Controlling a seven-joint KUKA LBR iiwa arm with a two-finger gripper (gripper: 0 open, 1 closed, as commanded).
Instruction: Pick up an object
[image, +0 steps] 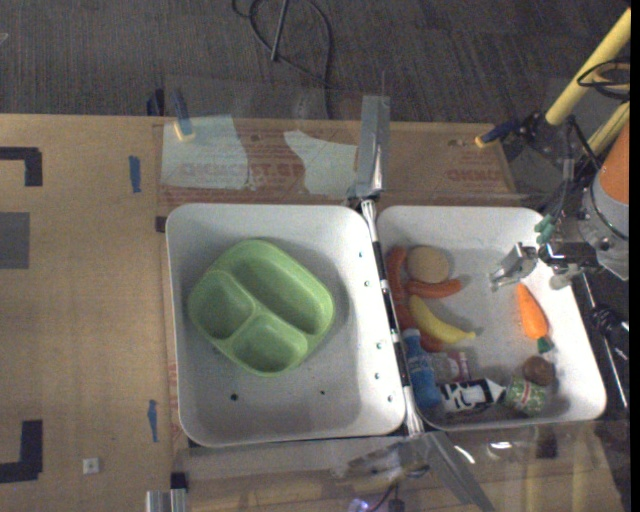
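Above right bin (560, 395): gripper (513, 268) open, holding nothing; carrot (533, 313) just beside, lower right.

Two bins (190, 300), one green plate (262, 305), one banana (440, 322), one carrot (533, 313).

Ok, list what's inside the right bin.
In the right bin: a banana, two sausages, a tan round item, a carrot, and bottles and a can along the near edge. The gripper hovers above; anything beneath the pile is hidden.

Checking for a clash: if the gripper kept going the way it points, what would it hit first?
The gripper points left and down over the right bin. Probably bare bin floor first, then the sausage; depth is unclear.
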